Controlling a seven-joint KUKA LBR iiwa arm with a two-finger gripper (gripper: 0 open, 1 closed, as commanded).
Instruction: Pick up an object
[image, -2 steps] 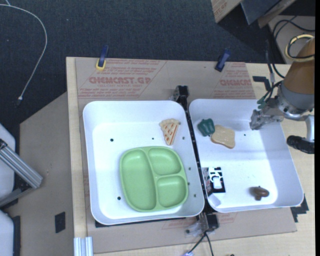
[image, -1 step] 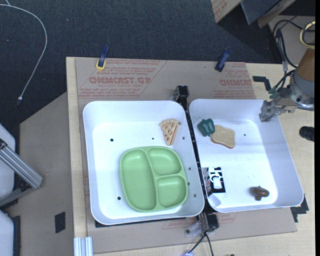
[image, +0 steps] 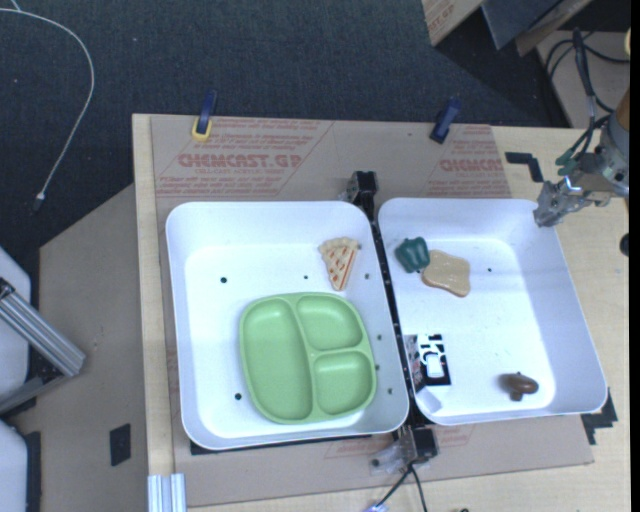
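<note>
Hovering fingers (image: 553, 208) beyond right bin (image: 560, 300) rim

The arm is cut off by the right edge, so little beyond its claw (image: 556, 208) shows, and that is too small and blurred to tell how its fingers stand. The small brown object (image: 518, 385) in the right bin (image: 570, 300) is too small to name. The counter (image: 150, 300) runs off the bottom edge.

End effector (image: 553, 207) at upper right, pointing down-left.
</note>
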